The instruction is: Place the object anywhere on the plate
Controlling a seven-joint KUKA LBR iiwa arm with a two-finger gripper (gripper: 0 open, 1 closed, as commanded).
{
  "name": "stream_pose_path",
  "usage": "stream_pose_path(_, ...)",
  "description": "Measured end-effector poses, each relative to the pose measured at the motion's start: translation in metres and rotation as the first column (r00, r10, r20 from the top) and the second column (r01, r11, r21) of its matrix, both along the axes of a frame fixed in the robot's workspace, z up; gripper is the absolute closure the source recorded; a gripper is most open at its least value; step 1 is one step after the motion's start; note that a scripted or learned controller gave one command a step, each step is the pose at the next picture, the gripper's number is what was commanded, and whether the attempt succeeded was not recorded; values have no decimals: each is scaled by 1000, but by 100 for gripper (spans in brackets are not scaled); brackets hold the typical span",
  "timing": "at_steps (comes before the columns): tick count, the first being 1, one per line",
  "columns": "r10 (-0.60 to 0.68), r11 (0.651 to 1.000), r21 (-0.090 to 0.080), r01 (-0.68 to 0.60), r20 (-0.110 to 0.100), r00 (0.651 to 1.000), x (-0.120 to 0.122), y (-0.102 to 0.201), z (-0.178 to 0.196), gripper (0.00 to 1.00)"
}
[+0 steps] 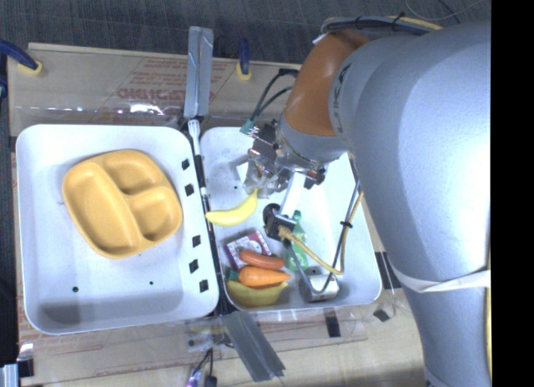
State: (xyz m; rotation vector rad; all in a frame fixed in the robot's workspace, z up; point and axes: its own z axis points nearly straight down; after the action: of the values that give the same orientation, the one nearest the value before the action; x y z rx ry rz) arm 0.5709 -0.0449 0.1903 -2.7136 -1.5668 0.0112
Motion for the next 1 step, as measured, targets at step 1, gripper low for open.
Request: stream_pose_path(1,42,999,-1,-42,3,999,0,87,0,100)
